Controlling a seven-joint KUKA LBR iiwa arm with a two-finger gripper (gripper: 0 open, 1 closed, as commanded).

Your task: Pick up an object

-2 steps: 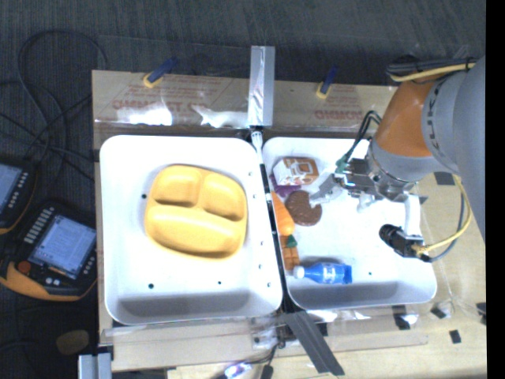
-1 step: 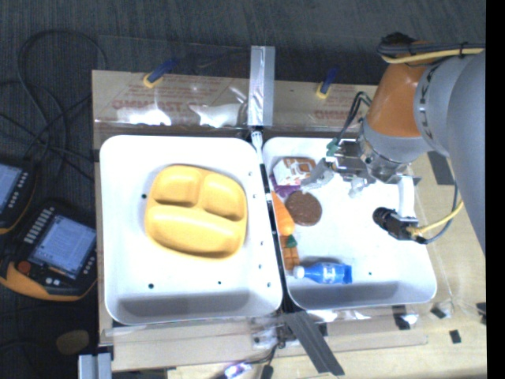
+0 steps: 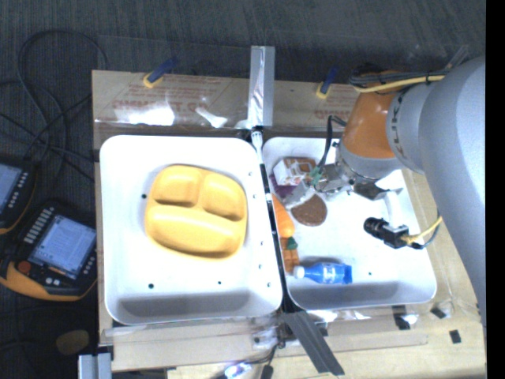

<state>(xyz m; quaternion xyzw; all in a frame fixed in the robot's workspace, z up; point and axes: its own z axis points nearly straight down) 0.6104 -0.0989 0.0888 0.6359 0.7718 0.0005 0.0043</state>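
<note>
Dark carpet (image 3: 158,14) surrounds the worktop (image 3: 126,93), with a handheld control unit (image 3: 51,247) and black cables lying on the floor at the left; the grey arm (image 3: 450,133) reaches in from the right, its orange band sitting above the right bin (image 3: 394,283); the left bin (image 3: 118,290) stands just beside it, their rims meeting at the middle. A yellow divided tray (image 3: 197,210) takes up the centre of the left bin, lying flat, apart from the walls. In the right bin the pincer (image 3: 325,178) hangs low over the upper left part; whether it is open or closed cannot be told, and nothing can be seen gripped in it. Just beside it on the left lies a printed packet (image 3: 290,172); below it, close by, a brown round piece (image 3: 310,212) rests on the bin floor. A blue and white bottle (image 3: 323,273) lies on its side near the front wall, well apart from the pincer; an orange piece (image 3: 284,219) lies along the left wall, with a small orange and green bit (image 3: 291,247) just below it.
</note>
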